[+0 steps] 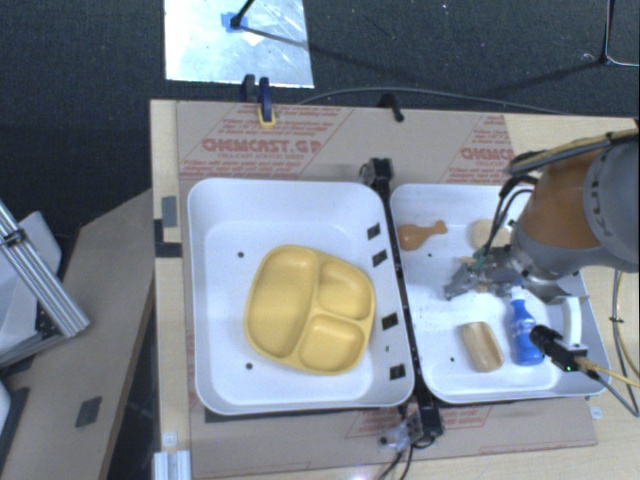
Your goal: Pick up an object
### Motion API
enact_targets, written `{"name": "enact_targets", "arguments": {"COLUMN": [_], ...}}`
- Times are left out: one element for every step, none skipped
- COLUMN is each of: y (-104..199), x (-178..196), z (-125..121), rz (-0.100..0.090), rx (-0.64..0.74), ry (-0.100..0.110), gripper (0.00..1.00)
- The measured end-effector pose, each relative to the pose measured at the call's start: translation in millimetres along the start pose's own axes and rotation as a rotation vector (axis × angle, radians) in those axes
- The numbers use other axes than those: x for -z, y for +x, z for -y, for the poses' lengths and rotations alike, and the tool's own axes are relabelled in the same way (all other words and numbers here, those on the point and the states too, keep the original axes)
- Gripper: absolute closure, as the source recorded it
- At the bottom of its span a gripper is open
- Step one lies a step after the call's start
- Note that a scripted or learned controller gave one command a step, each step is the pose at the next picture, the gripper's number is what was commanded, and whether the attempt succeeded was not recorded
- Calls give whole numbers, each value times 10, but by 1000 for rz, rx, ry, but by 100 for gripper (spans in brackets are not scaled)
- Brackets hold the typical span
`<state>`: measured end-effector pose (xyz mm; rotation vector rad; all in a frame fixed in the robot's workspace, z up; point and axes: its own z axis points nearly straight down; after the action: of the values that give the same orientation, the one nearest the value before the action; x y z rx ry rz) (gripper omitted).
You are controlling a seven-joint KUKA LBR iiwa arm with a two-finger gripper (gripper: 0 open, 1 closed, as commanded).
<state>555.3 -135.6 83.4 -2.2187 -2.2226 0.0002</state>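
Camera view: bench surface [330, 133] is brown board printed with red lettering, on dark carpet. Landmark: black divider [395, 288] between the 2 white bins. Left bin [215, 268] holds a yellow 3-compartment tray [310, 308]. In the right bin [440, 378], the gripper [462, 280] sits low, grasp state cannot be told. Tan block [481, 346], blue bottle [521, 330] and orange drumstick-shaped toy [421, 233] lie near it.

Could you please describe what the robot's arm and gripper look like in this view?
The arm is a bulky, rounded grey body with a broad orange band above the wrist. Thin dark cables loop along its left side toward the wrist. The gripper is small, grey and metallic, with slim fingers.
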Motion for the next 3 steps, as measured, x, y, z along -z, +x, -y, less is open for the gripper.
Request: {"name": "enact_targets", "arguments": {"y": [-4, -31, -93], "x": [120, 574, 1207], "z": [-12, -87, -103], "rz": [1, 2, 3], "rx": [1, 2, 2], "ry": [-4, -7, -9], "gripper": [100, 100, 100]}}
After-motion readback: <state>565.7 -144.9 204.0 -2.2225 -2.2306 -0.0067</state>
